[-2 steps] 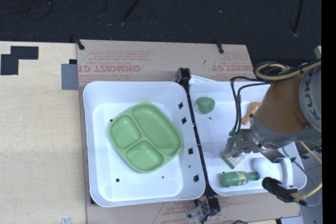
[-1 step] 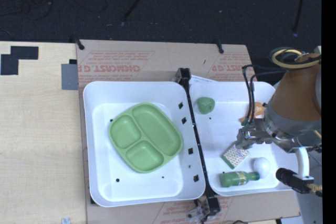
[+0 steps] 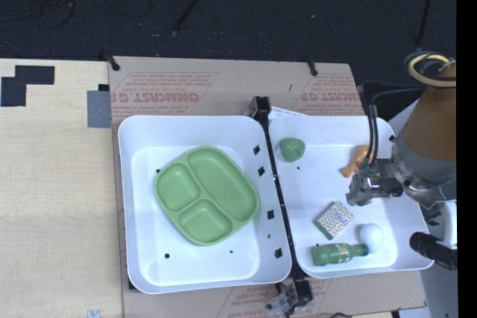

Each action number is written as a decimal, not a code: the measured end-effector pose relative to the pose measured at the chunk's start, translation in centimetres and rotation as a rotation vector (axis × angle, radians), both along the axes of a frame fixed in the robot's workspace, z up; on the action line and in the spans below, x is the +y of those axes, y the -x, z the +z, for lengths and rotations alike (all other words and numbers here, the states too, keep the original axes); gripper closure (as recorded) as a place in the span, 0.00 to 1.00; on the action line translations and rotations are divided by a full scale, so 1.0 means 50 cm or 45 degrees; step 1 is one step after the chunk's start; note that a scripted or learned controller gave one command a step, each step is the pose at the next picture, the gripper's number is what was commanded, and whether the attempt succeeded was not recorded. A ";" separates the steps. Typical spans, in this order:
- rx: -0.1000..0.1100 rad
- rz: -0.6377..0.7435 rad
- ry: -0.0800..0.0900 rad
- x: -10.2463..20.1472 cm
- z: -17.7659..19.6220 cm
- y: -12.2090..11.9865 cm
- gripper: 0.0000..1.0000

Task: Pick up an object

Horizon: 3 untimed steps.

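Observation:
The right bin [image 3: 320, 138] holds a green ball-like object [image 3: 291, 150] near its far left, an orange piece [image 3: 356, 160] by the arm, a small patterned packet [image 3: 334, 219], a white round object [image 3: 370, 236] and a green bottle [image 3: 337, 253] lying along the near wall. My gripper [image 3: 363, 188] hangs low over the right side of this bin, just right of the orange piece and above the packet. I see nothing between its fingers. The arm's grey body with its orange band [image 3: 440, 115] rises to the right.
The left bin [image 3: 141, 160] holds a green three-compartment tray [image 3: 206, 194]. A black divider [image 3: 274, 197] runs between the bins. Both bins rest on brown cardboard [image 3: 186, 89] on a light wood bench [image 3: 52, 197].

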State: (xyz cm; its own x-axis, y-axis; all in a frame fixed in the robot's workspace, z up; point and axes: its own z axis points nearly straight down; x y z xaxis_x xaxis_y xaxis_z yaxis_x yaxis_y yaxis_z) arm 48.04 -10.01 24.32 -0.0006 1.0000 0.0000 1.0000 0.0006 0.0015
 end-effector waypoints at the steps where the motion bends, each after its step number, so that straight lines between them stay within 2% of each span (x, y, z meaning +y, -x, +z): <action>1: 0.000 0.000 0.000 -0.002 0.082 -0.001 1.00; 3: 0.004 0.005 -0.001 0.194 0.075 -0.112 1.00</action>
State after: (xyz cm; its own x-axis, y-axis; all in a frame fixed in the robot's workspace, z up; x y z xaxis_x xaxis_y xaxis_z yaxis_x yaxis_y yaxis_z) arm 53.66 -0.33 28.09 -0.0044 1.0000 0.0006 1.0000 0.0044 -0.0018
